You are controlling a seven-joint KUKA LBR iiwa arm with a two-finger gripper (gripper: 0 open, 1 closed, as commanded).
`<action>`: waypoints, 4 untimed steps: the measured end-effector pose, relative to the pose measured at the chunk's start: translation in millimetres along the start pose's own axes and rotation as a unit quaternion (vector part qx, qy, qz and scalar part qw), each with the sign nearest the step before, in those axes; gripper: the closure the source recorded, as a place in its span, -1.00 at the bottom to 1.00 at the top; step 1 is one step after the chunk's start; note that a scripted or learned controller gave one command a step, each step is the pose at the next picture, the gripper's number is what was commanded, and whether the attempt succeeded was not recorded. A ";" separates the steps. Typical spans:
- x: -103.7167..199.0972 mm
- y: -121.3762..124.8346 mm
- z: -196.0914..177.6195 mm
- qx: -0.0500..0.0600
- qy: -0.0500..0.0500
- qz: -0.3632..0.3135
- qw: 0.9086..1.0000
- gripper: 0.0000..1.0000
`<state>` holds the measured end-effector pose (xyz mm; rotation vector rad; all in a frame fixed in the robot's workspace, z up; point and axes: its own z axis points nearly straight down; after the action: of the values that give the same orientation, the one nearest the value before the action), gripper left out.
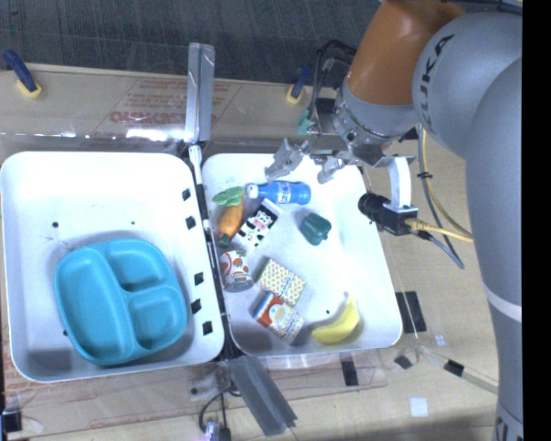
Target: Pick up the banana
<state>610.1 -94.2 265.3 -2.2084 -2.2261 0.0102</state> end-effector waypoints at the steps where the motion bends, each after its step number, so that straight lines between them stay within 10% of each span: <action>1: -68.6 -73.5 30.7 -0.001 0.000 -0.024 1.000 -1.00; 2: -106.3 -22.7 59.7 -0.001 0.001 0.178 0.984 -1.00; 4: -94.9 -114.8 172.8 -0.005 0.002 0.157 0.988 -1.00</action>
<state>494.5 -190.1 93.6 -2.5352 -1.8549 -0.0034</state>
